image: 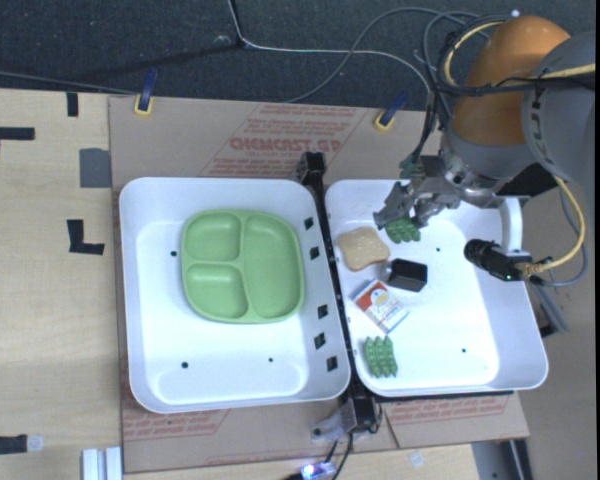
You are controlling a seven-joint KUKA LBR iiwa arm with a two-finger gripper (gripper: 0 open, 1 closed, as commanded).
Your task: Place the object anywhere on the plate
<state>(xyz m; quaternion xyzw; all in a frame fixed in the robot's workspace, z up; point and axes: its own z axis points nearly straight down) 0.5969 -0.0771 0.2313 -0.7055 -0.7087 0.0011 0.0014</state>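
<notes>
Sitting at the back of the right bin (510,363), a small green studded block (404,230) is lying directly under the gripper (408,211), which is hanging low over that corner. Its dark fingers are crowding the top of the block, but whether they are clamping it or only hovering above cannot be told from this angle, nor how wide they are parted.

Lying just in front of the block, a tan bread-shaped piece (361,248) is resting near the bin's left wall, with a small black box (407,274) just beside it to the right. A red and white carton (381,306) is lying nearer the front, and a second green studded block (380,355) is sitting closest to the front rim.

Waiting in the left bin (150,368), well apart from all of these, the green plate (243,266) with its three compartments is lying flat and bare.

Both white bins are resting side by side on a sheet of brown cardboard (270,138) with red print, held at the back by two yellow clamps (143,101). The cardboard is lying on a pale wooden bench (40,298) marked with black tape. Behind it, dark carpet (100,18) is spreading out, with thin cables (310,48) trailing across. The grey arm (520,88), orange band showing, is reaching in from the right.
</notes>
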